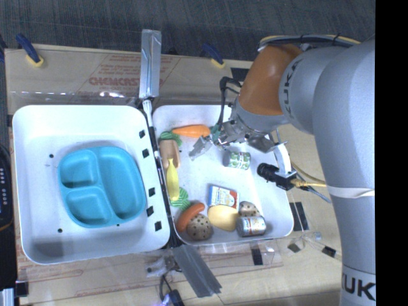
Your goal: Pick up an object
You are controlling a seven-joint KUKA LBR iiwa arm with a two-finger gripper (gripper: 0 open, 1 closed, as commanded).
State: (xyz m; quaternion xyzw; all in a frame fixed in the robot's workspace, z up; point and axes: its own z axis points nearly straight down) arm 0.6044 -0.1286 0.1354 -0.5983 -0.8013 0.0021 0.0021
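Camera view shows the grey two-finger gripper (205, 144) spread wide and holding nothing, low in the right white bin (280, 199), just beside the orange plastic carrot (190, 131) lying along the far wall. A clean pick likely needs the fingers centred astride the carrot before closing.

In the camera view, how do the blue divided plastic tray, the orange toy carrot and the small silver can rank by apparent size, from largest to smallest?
1. Blue divided plastic tray, by far the largest.
2. Orange toy carrot.
3. Small silver can.
The carrot and the can look fairly close in size; the carrot is longer, the can thicker.
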